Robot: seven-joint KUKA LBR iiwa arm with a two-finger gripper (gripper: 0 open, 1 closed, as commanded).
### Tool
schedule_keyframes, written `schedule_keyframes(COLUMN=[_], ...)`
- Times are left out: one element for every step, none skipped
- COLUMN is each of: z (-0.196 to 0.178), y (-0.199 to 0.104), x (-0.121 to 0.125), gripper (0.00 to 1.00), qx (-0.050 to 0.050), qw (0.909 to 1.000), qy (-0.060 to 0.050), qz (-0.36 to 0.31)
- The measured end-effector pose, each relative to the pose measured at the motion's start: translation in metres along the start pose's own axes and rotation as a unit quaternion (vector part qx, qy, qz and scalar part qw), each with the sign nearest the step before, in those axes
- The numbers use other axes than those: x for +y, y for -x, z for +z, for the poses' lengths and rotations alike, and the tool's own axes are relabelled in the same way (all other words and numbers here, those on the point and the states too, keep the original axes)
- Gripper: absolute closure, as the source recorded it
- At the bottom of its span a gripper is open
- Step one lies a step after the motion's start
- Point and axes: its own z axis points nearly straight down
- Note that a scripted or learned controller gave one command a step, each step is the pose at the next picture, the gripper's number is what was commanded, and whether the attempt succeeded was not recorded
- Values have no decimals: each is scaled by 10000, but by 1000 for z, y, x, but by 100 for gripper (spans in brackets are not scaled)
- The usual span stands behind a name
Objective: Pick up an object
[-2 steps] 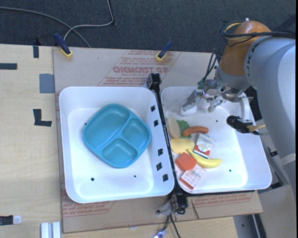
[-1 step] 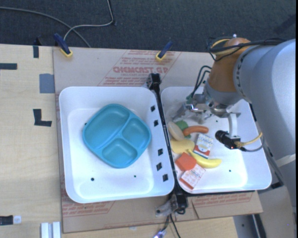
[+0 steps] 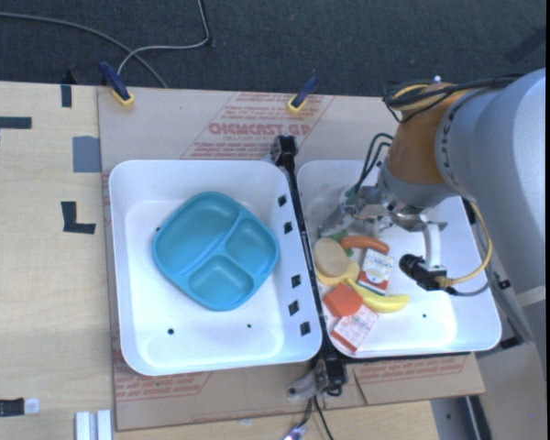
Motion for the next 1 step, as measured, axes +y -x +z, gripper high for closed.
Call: schedule_keyframes(z=[-11], y=[0], x=[1], gripper=[100], qx=[4], qw=[10000], qy=[15], qz=[-2])
